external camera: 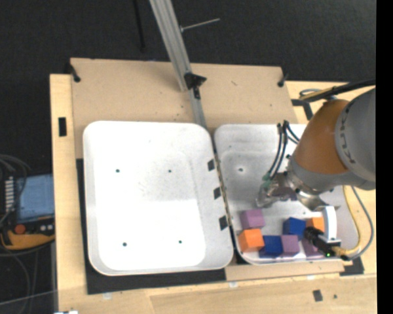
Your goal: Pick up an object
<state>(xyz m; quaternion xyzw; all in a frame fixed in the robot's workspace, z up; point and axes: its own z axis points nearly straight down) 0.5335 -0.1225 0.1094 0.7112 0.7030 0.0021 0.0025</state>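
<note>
Pincer [270,195] low in right bin [249,142], grip unclear; blocks [272,237] crowd its near edge, far half open

My arm [334,146] runs off the picture's right edge, so I see nothing of it past the orange band. My wrist covers my tool [278,193], and I cannot tell how its fingers stand or whether anything sits between them. The wrist also hides much of the right bin [239,149], its far right wall and part of its floor. Of the blocks there, an orange one [316,224] and a purple one [312,246] at the right show only in part behind a white and black piece. The desk [65,293] is cut off at the bottom edge. The cables [3,254] at the left leave the picture too.
</note>
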